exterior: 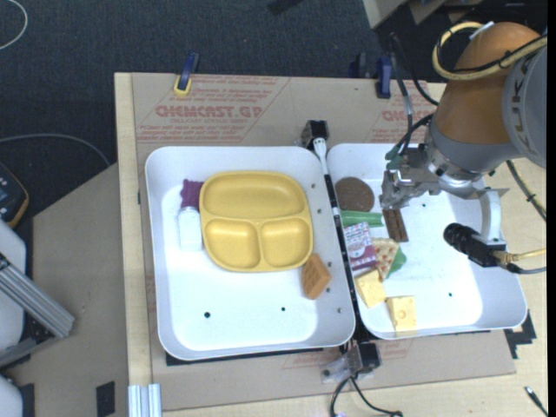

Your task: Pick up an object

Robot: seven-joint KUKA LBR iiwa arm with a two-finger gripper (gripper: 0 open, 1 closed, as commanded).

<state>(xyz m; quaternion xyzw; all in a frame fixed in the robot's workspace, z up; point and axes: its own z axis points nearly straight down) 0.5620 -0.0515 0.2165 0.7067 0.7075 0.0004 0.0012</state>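
Note:
My gripper (397,198) hangs low over the back of the right bin (469,307), reaching in from the right. Just below its tip lies a thin brown bar (397,227), touching or nearly touching it; I cannot tell whether the bar is gripped. A round brown cookie (354,194) lies to the gripper's left. In front of it are a green and white packet (360,235), a pizza-like slice (383,254) and two yellow cheese pieces (370,289) (401,311).
The left bin (243,324) holds a yellow divided plate (256,220), a white and purple bottle (188,215) at its left and a brown cracker (315,277) at its right. A black cable fitting (469,243) hangs over the right bin beside the arm.

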